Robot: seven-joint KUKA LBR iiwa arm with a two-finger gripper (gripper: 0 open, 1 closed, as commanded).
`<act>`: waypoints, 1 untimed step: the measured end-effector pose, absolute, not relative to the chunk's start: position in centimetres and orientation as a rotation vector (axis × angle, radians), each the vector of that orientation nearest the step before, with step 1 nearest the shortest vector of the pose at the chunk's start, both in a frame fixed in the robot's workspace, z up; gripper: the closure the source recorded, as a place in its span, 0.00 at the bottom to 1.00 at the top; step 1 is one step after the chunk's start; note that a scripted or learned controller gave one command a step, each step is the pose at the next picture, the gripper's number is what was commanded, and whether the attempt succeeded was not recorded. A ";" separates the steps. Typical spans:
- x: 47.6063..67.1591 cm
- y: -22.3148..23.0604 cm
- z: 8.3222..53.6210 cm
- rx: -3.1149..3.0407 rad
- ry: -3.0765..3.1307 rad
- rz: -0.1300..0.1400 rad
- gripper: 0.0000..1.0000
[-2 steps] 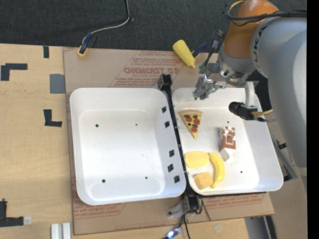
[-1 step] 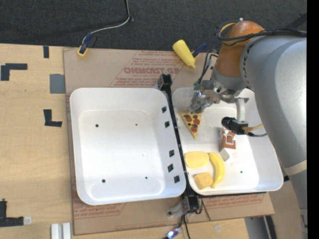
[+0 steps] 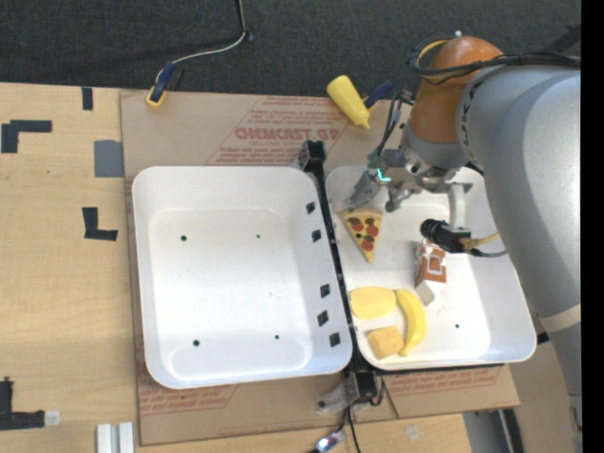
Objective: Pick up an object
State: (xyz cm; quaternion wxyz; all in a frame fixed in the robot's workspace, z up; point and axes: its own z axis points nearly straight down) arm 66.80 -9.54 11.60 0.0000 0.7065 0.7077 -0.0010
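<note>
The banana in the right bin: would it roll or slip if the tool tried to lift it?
The banana lies flat on its curve, so it probably won't roll far. Its smooth, plastic-looking skin may slip in a pinch. It touches the yellow round piece and the tan block, so a push would likely nudge them.

Arm (image 3: pixel 528 159) cut off at right

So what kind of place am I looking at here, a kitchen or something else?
Probably a robotics lab test bench, not a kitchen: a grey arm reaches over two white bins, the food looks like toys, such as the pizza slice and banana, and cardboard lies underneath.
</note>
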 end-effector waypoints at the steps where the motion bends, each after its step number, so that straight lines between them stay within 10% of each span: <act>1: 62.3 -11.5 8.6 2.226 2.223 -0.009 0.00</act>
